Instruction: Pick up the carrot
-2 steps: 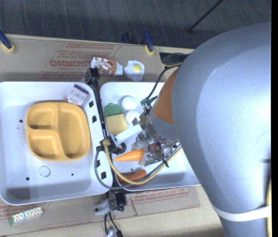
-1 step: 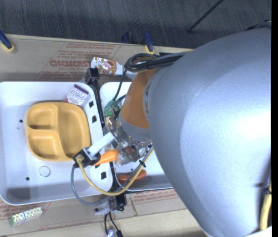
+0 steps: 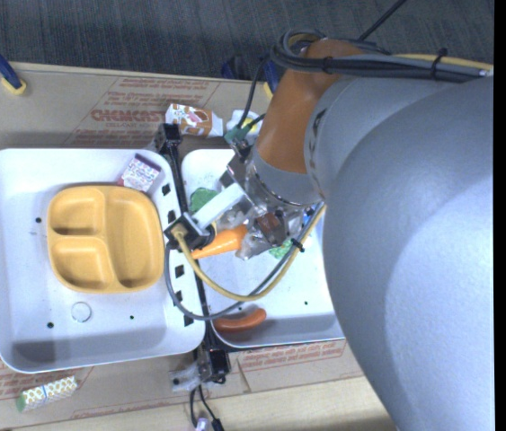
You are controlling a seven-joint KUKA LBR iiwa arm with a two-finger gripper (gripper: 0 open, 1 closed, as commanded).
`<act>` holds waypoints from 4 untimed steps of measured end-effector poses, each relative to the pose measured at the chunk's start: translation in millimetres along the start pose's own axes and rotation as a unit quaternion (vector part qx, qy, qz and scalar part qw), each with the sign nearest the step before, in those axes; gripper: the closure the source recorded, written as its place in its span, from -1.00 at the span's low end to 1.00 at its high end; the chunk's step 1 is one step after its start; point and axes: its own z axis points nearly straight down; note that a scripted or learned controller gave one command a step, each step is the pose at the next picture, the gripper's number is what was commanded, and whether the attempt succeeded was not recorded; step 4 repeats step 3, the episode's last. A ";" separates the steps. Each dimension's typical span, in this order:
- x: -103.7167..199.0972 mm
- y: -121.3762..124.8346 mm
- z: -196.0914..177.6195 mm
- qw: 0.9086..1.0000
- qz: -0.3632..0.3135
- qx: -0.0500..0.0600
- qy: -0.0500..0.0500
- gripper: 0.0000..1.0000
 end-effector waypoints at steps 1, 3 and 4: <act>-29.6 0.9 70.3 0.991 -0.133 0.000 -0.002 1.00; -42.3 26.0 44.5 1.000 0.006 0.000 -0.001 1.00; -42.3 26.0 44.5 1.000 0.006 0.000 -0.001 1.00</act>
